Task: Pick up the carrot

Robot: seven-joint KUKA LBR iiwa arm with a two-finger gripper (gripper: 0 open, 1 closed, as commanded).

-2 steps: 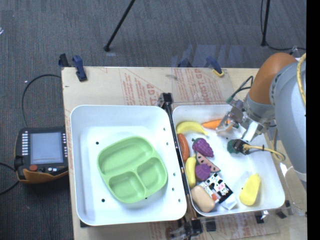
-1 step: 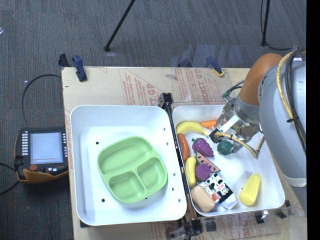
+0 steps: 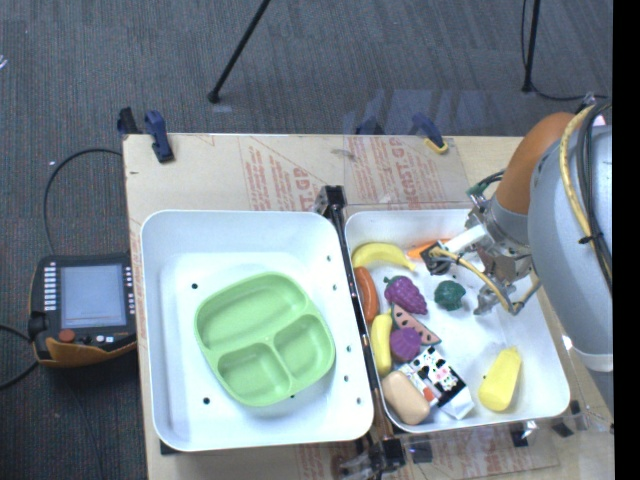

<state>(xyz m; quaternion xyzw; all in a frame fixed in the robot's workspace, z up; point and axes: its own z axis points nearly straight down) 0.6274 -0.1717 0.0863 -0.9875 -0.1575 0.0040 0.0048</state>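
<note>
Right bin (image 3: pixel 475 343), arm (image 3: pixel 565 228) low beside carrot (image 3: pixel 425 248)

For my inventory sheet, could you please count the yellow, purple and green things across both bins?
Yellow: 3 (banana, corn, lemon)
Purple: 2 (upper grapes, lower grapes)
Green: 2 (plate, broccoli)
Total: 7

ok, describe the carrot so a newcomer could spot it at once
Look in the right-hand white bin, near its far edge. At the right tip of the yellow banana lies the carrot, a short, partly hidden stub. It is the only bright orange item; the sausage below the banana is longer and redder.
</note>
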